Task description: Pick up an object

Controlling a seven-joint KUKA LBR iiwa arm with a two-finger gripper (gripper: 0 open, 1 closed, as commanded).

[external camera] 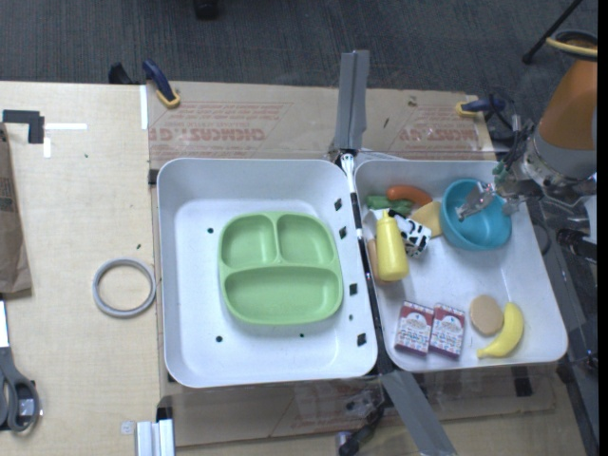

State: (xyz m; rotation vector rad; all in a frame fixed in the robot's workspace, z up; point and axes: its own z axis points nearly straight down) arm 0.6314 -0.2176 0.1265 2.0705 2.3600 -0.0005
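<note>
Dark carpet lies behind the tabletop [76, 198], where a ring [124, 287] rests far left of the fingers. Next comes the left bin [180, 255] with a green divided plate [280, 268]. Nearer, in the right bin [532, 340], a yellow bottle [390, 247] lies just left of the blue bowl [478, 217]. The gripper [486, 198] hangs over that bowl; whether its fingers are apart or together I cannot tell. A grip on the thin rim could slip or tip the bowl.

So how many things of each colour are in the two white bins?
Green: 2, the divided plate and a small vegetable
Yellow: 3, the bottle, the banana, the wedge
Red: 2 small boxes
Orange: 1 carrot
Blue: 1 bowl
Tan: 1 cookie
Black-and-white: 1 toy
Total: 11
</note>
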